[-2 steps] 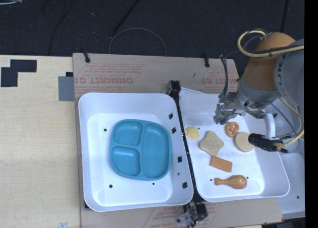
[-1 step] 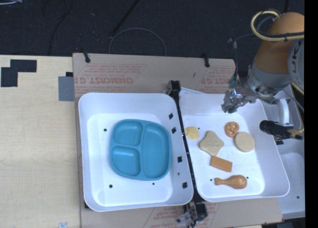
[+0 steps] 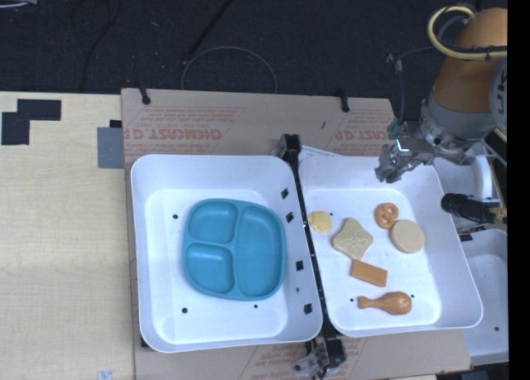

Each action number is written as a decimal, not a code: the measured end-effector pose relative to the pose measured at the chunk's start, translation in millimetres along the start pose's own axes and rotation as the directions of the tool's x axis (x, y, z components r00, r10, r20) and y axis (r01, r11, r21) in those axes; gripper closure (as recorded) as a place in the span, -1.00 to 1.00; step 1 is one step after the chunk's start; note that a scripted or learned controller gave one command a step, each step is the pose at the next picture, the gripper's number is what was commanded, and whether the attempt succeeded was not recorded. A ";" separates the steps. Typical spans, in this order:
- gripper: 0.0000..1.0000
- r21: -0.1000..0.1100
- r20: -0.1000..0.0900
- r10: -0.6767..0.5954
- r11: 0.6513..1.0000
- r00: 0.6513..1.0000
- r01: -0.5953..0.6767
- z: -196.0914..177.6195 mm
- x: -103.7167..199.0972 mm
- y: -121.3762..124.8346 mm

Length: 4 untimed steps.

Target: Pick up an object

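The right bin (image 3: 447, 304) holds several toy foods: a small yellow piece (image 3: 320, 222), a tan bread slice (image 3: 353, 239), an orange pretzel (image 3: 385, 215), a round beige cookie (image 3: 407, 236), an orange block (image 3: 368, 272) and a drumstick (image 3: 386, 303). My gripper (image 3: 391, 168) hangs over the bin's back edge, above and behind the pretzel, apart from every item. Nothing is between its fingers that I can see.
The left bin (image 3: 157, 304) carries a blue divided plate (image 3: 232, 247). A black divider (image 3: 300, 238) runs between the bins. Both rest on a cardboard sheet (image 3: 215, 126). The orange-banded arm (image 3: 468, 64) comes in from the upper right.
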State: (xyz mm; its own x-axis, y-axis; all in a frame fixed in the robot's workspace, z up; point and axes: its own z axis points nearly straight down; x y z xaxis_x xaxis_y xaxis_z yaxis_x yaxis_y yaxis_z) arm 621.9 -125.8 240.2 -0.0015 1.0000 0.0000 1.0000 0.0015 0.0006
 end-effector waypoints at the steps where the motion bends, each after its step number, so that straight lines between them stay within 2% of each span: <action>1: 1.00 0.005 -0.003 -0.003 1.000 1.000 0.003 5.1 58.7 -8.4; 2: 1.00 0.005 -0.002 -0.003 1.000 1.000 0.003 12.2 104.4 -1.5; 3: 1.00 0.006 -0.001 -0.003 1.000 1.000 0.003 21.5 155.0 -7.9; 4: 1.00 0.003 -0.002 -0.003 1.000 1.000 0.003 11.3 203.1 -3.6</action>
